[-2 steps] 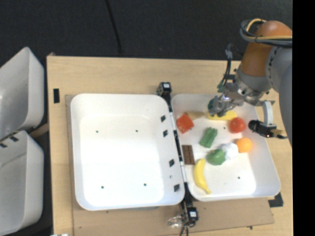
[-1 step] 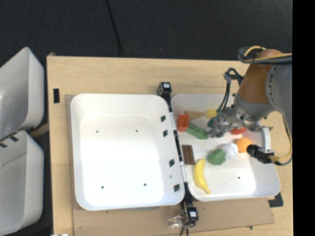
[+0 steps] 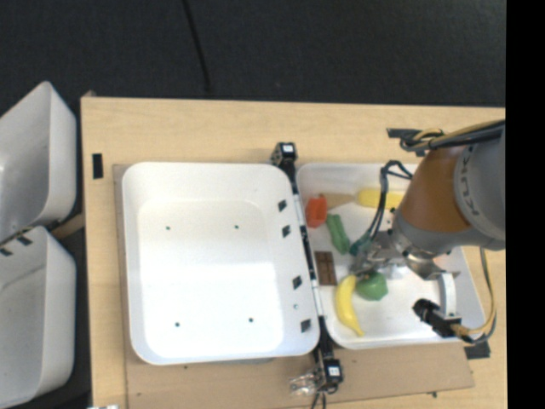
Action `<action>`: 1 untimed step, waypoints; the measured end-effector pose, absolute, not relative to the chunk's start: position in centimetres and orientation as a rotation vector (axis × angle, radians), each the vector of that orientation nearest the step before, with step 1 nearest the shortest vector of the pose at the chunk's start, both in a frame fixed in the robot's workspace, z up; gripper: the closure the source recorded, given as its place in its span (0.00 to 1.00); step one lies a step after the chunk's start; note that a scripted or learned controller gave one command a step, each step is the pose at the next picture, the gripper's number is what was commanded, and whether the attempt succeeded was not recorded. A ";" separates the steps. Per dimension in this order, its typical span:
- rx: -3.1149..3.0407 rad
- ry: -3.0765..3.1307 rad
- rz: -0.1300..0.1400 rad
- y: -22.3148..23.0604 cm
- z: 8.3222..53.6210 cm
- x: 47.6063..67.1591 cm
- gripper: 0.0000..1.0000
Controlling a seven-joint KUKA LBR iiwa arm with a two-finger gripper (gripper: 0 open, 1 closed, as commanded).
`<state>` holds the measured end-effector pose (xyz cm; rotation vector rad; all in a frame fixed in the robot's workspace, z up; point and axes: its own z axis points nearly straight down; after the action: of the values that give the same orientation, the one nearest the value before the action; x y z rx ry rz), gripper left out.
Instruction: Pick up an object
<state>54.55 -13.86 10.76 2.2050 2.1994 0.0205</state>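
Observation:
The right bin (image 3: 400, 335) holds several small things. A yellow banana (image 3: 346, 305) lies near its front left, with a round green piece (image 3: 373, 289) touching it on the right. An orange piece (image 3: 316, 210) and a long green piece (image 3: 338, 233) lie along the left wall. A brown block (image 3: 324, 267) sits beside the divider, and a yellow piece (image 3: 371, 198) lies at the back, partly hidden by the arm. My gripper (image 3: 369, 265) is down inside this bin, right above the round green piece and next to the banana's upper end.
The left bin (image 3: 136, 228) is a shallow white tray on the wooden bench (image 3: 213, 126). The arm's orange band (image 3: 434, 198) covers the right bin's back right part. Black clips line the divider between the bins.

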 end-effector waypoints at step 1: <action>2.205 2.212 0.017 -19.4 10.9 61.7 1.00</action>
<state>61.67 -19.38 10.86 2.2050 2.2116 0.0173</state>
